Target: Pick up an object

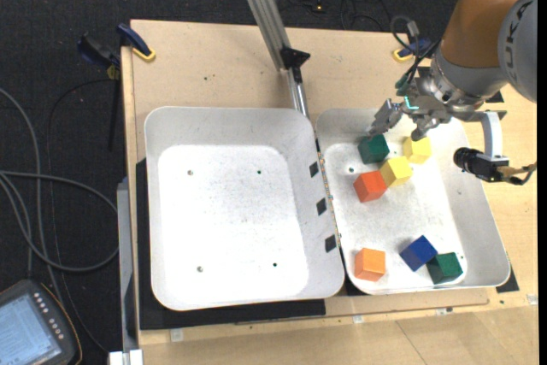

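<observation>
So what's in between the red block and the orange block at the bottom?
Nothing. In the camera view, bare white bin floor runs from the red block down to the orange block.

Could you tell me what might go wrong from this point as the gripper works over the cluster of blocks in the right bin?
The gripper sits above the tightly packed green block, two yellow blocks and red-orange block. Descending, it may shove neighbours aside or pinch two at once. It is also close to the bin's far rim.
</observation>
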